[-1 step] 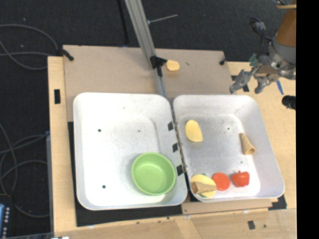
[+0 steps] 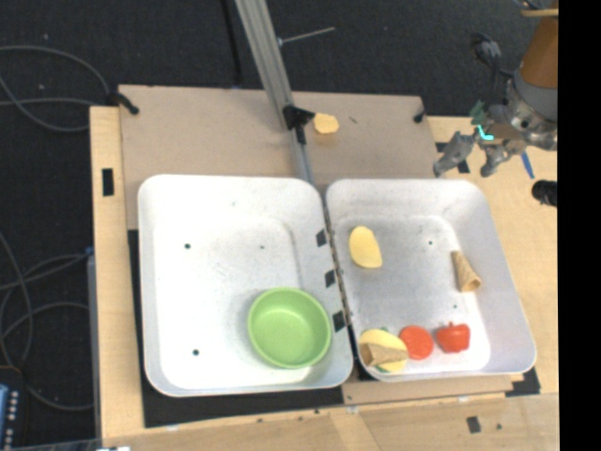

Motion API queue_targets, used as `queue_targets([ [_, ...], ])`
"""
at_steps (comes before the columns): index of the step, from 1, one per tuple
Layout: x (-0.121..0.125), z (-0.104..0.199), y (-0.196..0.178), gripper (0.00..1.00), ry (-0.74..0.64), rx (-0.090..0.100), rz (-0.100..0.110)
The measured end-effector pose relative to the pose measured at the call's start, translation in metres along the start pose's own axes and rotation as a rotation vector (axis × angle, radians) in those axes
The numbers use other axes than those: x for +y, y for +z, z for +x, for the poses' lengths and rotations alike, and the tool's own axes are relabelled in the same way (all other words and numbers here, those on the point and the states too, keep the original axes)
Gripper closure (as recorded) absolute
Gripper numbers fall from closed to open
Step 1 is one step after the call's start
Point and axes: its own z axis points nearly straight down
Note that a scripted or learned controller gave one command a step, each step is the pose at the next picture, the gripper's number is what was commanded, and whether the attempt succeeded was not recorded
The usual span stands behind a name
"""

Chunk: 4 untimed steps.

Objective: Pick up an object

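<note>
The cone (image 2: 466, 272) lay in the right bin (image 2: 498, 224), long axis running near-to-far, with tomatoes (image 2: 433, 339) nearby, while the gripper (image 2: 474, 159) hung empty, fingers spread, beyond the rim.

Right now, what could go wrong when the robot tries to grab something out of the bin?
The end effector hangs beyond the far rim of the right bin, so it must clear that rim on the way in. The tomato, red pepper and yellow-and-tan food piece crowd the near wall, so a grab there could knock a neighbour or hit the wall. The round yellow lemon might roll away.
</note>
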Motion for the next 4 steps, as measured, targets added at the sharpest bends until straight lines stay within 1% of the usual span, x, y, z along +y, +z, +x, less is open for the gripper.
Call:
queue_targets([
  [1,-0.008,0.006,0.056,0.00,0.001,0.002,0.004],
  [2,-0.010,0.001,0.099,0.00,0.004,0.001,0.003],
  [3,-0.012,-0.001,0.149,0.00,0.003,0.001,0.004],
  [4,-0.009,-0.002,0.133,1.00,0.001,-0.005,-0.004],
])
